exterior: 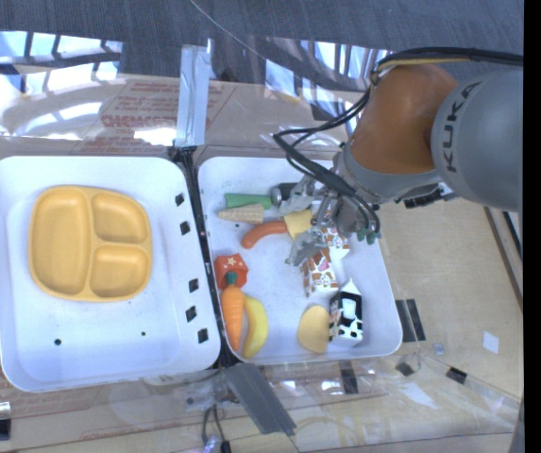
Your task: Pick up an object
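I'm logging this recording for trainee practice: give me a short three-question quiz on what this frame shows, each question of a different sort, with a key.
1. True or false: the yellow divided plate lies in the left bin.
2. Multiple choice: what lies right beside the toy carrot near the front of the right bin?
A. a blue cup
B. a toy banana
C. a spoon
3. Fill in: the gripper is over the ____ bin, close to the small patterned carton.

Key:
1. True
2. B
3. right
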### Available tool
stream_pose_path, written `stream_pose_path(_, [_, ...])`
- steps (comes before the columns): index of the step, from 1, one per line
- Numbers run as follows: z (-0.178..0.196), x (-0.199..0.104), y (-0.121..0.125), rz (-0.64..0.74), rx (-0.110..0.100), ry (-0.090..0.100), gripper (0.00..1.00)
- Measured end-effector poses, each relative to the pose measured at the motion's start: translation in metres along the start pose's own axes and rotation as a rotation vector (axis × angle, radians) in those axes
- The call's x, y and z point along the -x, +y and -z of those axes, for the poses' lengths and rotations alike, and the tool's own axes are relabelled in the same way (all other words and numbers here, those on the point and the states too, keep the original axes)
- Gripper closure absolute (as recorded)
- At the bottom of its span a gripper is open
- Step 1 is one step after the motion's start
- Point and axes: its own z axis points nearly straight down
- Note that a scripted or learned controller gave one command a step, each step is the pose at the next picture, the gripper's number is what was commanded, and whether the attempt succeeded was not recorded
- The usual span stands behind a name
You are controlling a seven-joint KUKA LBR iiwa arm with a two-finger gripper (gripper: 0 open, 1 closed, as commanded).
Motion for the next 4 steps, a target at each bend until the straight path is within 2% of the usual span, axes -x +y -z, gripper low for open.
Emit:
stream_pose_path(1, [-0.08, -0.033, -0.046, -0.042, 0.0, 0.002, 0.0])
stream_pose_path(2, [-0.08, -0.072, -0.014, -0.237, 0.001, 0.005, 0.0])
stream_pose_path(3, [-0.069, -0.07, -0.013, -0.23, 0.001, 0.002, 1.0])
stream_pose_path(4, [-0.08, -0.081, 0.036, -0.295, 0.001, 0.002, 1.0])
